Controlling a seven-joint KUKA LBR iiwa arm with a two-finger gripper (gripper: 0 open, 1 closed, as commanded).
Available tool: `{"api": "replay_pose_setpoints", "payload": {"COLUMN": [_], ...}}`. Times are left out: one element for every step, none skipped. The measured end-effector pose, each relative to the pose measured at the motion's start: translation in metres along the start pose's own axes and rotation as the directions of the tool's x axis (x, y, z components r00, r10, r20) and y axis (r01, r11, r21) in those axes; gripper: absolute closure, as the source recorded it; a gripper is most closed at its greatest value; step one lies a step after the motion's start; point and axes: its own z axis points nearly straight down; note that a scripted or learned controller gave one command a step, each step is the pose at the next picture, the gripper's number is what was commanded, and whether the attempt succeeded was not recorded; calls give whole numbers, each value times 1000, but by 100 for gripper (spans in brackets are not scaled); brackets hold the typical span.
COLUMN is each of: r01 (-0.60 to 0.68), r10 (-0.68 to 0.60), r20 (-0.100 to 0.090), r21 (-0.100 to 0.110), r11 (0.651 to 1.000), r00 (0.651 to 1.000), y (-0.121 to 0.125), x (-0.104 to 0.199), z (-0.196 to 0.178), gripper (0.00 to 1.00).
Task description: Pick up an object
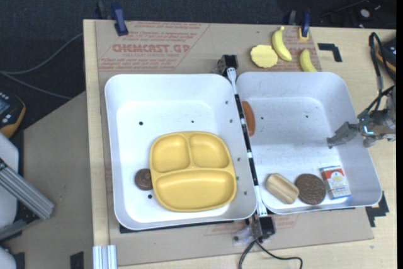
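Note:
The right bin (296, 88) holds a tan bread roll (281, 188), a round brown cookie (310, 189) and a small red-and-white carton (335, 182) along its front edge. An orange sausage (249, 118) lies against its left wall. My gripper (340, 135) reaches in over the right bin's right side, above and behind the carton, apart from all of these. Nothing shows at its tip. In the left bin (157, 97) sit a yellow divided plate (192, 170) and a second brown cookie (144, 179) beside the plate's left rim.
On the bench behind the right bin lie two toy bananas (281, 45) (307, 61) and a flat yellow piece (264, 56). Blue clamps (118, 17) hold the board's back edge. Cables (381, 97) hang by the arm at the right.

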Motion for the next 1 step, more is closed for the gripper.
{"api": "replay_pose_setpoints", "payload": {"r01": [5], "r10": [-5], "r20": [2], "r21": [-7], "r11": [1000], "r00": [1000], "y": [75], "x": [36], "z": [-44], "gripper": [0]}}
